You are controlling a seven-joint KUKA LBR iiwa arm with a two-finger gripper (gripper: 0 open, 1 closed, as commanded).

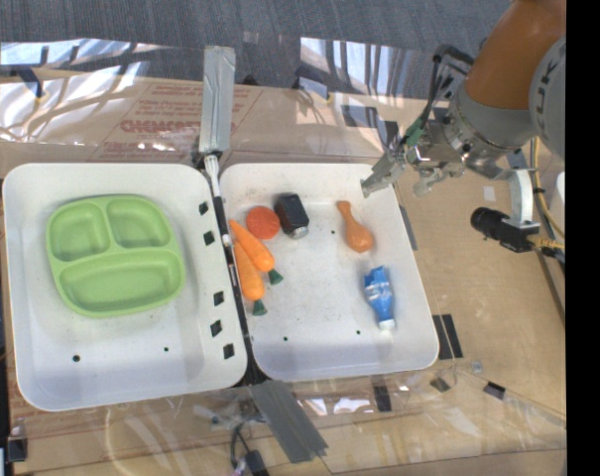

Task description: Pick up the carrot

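Two orange carrots lie at the left side of the right bin (419, 337). One carrot (254, 247) runs slantwise with its green top toward the lower right. The other carrot (249, 280) lies just below it, along the bin's left wall. My gripper (397, 183) hovers over the bin's far right corner, well to the right of both carrots. Its fingers stand apart with nothing between them, so it is open.
The right bin also holds a red tomato (262, 222), a black block (292, 214), a brown drumstick (355, 229) and a blue bottle (379, 297). A green divided plate (113, 254) sits in the left bin (32, 365).
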